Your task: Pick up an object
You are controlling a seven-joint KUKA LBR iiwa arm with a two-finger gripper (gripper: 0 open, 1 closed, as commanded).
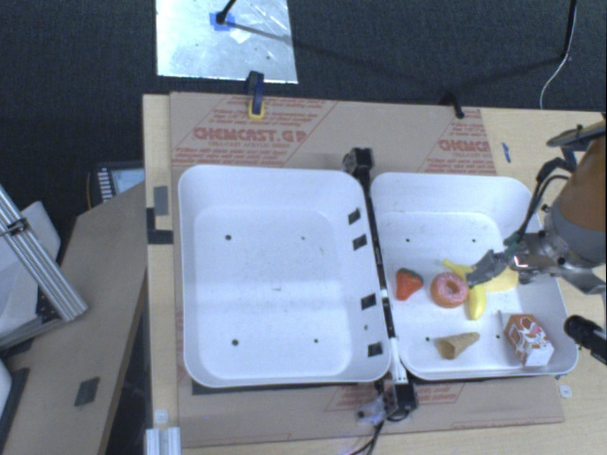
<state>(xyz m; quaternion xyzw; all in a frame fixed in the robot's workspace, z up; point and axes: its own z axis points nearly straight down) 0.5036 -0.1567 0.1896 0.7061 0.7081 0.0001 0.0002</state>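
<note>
Camera view puts the banana point(477, 290) in the right bin point(417, 192), lower right of frame, touching the doughnut point(450, 290). My gripper point(486, 269) sits on it; I cannot tell the jaw state. I fear the crowding doughnut could spoil the grasp.

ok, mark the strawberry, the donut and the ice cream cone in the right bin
strawberry point(409, 283), camera view, middle of its red body.
donut point(450, 290), camera view, on the orange ring's left side.
ice cream cone point(457, 346), camera view, middle of the tan cone.
</note>
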